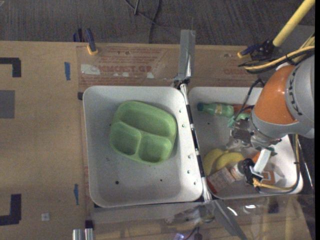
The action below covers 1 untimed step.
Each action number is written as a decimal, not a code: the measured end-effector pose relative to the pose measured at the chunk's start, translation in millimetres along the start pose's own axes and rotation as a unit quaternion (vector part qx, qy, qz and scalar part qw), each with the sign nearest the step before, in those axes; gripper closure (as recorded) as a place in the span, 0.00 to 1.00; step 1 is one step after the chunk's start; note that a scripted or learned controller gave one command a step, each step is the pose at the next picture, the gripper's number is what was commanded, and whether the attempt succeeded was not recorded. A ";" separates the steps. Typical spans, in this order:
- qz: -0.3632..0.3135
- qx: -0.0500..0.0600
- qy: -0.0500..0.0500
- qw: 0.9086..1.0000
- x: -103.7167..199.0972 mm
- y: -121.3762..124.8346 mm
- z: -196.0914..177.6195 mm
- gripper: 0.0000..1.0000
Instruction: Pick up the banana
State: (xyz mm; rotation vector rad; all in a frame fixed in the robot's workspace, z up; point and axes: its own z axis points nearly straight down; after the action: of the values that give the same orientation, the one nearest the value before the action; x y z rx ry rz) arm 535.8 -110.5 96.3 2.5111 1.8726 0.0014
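You see the arm (306, 91) entering from the right edge of the frame at mid-height, its grey casing curving down and to the left. The orange band (274, 103) sits right of centre, just above the grey wrist (274, 129). From there the gripper (242, 133) reaches toward the lower left, low in the right part of the frame, seen from above.
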 end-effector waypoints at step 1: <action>0.002 0.003 -0.001 1.000 -1.4 -0.7 -6.8 1.00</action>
State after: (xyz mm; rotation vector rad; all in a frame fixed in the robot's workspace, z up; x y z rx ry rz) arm 534.7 -111.6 103.1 2.5171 1.8704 -0.0049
